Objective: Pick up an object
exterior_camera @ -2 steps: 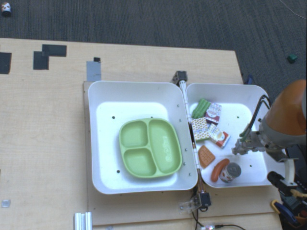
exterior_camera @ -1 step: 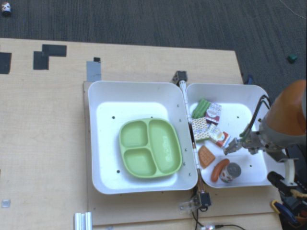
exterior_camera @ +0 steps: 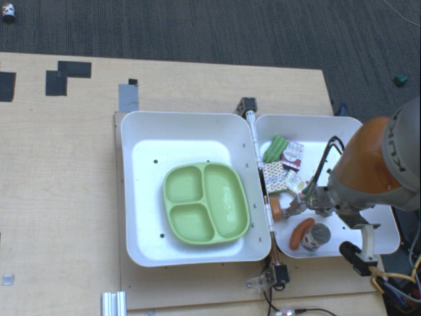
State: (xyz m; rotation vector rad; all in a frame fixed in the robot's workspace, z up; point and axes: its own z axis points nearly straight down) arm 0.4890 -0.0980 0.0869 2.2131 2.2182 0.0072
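Two shallow white plastic bins side by side on a pale wooden bench (exterior_camera: 59, 176), smooth and shiny with rounded corners.

In the left white bin (exterior_camera: 141, 176): one light green plastic plate with three sections (exterior_camera: 206, 203), rounded like a soft square, lying flat near the middle. One long section on its right side, two smaller ones on its left.

In the right white bin (exterior_camera: 388, 239): a jumble of small things. A ribbed green pod-shaped toy (exterior_camera: 275, 149) near the top left. Just beside it a small printed packet in white and dark red (exterior_camera: 292, 155). Below those, flat checkered packets (exterior_camera: 276, 177) piled together. Lower down, a smooth orange-red sausage-shaped toy (exterior_camera: 302, 233) lying slanted near the bottom edge, touching a small round grey metal-looking can (exterior_camera: 318, 235) on its right. A small orange piece (exterior_camera: 276, 209) by the left wall.

Above the right bin, the grey arm with a broad orange band (exterior_camera: 368, 160), reaching in from the right. Metal two-finger gripper (exterior_camera: 297, 203) low among the packets, just above the sausage toy. Hard to see; cannot tell if anything held
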